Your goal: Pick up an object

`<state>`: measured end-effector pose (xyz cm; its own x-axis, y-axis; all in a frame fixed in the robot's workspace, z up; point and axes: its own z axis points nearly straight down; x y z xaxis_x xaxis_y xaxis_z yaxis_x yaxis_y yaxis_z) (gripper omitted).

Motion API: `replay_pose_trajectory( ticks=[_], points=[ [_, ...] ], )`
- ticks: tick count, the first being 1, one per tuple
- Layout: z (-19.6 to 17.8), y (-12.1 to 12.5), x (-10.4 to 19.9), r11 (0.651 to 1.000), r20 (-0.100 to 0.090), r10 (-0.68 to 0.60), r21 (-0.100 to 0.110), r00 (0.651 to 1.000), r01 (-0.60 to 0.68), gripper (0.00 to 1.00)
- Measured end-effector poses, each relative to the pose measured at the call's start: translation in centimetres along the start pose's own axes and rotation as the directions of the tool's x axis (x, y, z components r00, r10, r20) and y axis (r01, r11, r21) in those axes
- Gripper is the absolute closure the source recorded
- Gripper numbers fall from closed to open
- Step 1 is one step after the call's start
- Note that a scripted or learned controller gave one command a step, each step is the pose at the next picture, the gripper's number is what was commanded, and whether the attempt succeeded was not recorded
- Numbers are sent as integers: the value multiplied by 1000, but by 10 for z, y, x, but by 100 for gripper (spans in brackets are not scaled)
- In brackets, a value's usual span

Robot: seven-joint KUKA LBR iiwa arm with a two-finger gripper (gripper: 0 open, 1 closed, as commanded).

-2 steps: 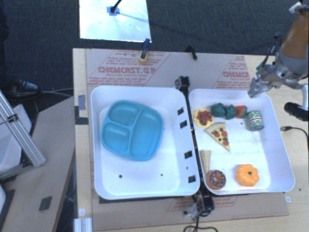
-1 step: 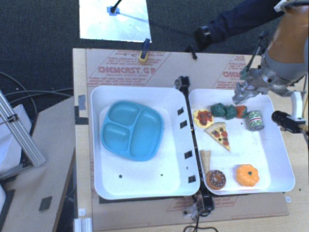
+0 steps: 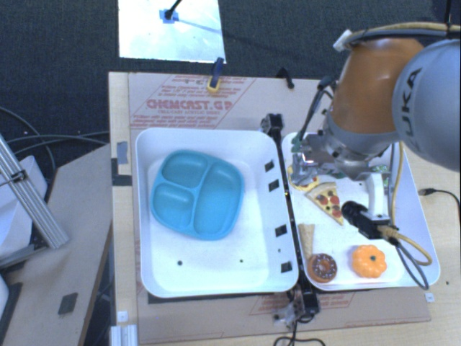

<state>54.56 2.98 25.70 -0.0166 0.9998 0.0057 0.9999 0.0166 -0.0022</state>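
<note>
The right bin [image 3: 421, 225] holds a pizza slice [image 3: 327, 199], an ice-cream cone [image 3: 307, 236], a chocolate doughnut [image 3: 323, 267] and an orange pumpkin [image 3: 369, 261]. A yellow item [image 3: 297, 174] peeks out at the bin's left wall under the wrist. My gripper [image 3: 315, 166] hangs low over the back left of this bin, just above the pizza slice. The arm's orange band and grey wrist cover the bin's back part.
A blue divided plate [image 3: 196, 193] lies in the left bin [image 3: 216, 280]. The black divider [image 3: 282, 193] runs between both bins. Cardboard [image 3: 191, 99] lies under the bins, and a shiny sheet [image 3: 169, 20] sits beyond the bench.
</note>
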Motion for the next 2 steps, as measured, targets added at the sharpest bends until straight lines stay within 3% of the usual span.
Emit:
replay_pose_trajectory(
  ticks=[1,2],
  points=[
    [-45,-53,-65,1000,7,21,-7,1000,-21,100],
    [58,-61,-33,1000,4,14,7,1000,-14,100]
  ],
)
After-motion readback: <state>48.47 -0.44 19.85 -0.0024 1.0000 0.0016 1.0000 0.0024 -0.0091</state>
